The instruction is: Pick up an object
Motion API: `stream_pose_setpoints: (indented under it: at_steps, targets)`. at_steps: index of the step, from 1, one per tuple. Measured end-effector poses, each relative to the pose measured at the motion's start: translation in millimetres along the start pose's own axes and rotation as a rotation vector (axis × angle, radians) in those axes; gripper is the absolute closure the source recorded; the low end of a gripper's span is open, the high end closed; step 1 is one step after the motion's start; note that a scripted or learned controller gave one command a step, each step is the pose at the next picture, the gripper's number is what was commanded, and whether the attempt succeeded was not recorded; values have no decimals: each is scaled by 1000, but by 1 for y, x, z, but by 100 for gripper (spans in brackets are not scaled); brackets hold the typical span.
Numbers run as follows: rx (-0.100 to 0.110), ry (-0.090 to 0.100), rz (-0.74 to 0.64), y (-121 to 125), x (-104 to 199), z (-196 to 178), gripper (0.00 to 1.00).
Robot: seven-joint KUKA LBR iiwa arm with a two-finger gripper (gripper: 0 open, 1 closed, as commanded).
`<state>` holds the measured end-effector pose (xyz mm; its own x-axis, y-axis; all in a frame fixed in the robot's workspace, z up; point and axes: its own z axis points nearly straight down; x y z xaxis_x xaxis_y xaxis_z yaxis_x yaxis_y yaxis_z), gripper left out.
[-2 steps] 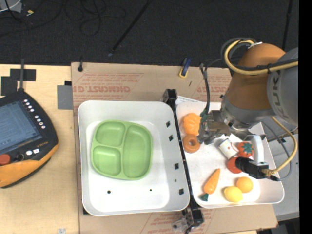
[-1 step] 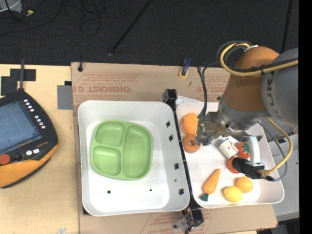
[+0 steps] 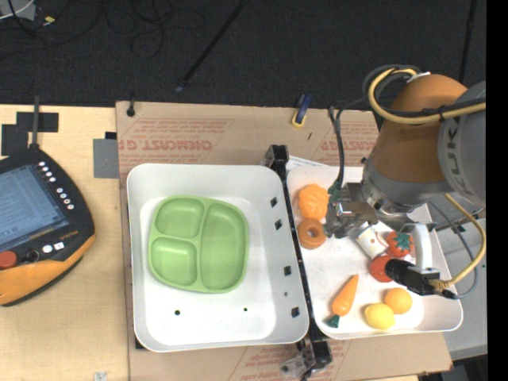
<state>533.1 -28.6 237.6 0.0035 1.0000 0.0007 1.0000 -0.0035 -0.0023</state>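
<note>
Camera view: the gripper [image 3: 343, 213] hangs low in the right bin [image 3: 444, 320], beside the donut [image 3: 311, 233] and pumpkin [image 3: 313, 201]; its fingers' state I cannot tell.

Right bin [image 3: 444, 322] – orange pumpkin [image 3: 313, 200], doughnut [image 3: 311, 233], carrot [image 3: 344, 294], lemon [image 3: 379, 316], tomato [image 3: 381, 267]

A divided plate [image 3: 198, 243] lies in the left bin [image 3: 151, 308]; a carrot [image 3: 344, 294] lies in the right bin [image 3: 448, 317].
</note>
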Motion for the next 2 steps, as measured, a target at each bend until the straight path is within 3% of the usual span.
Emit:
stream_pose_setpoints:
  at_steps: [1, 2]
  targets:
    - [3, 0, -3, -6, -2, 13, 100]
    - [0, 0, -4, 7, 3, 1, 100]
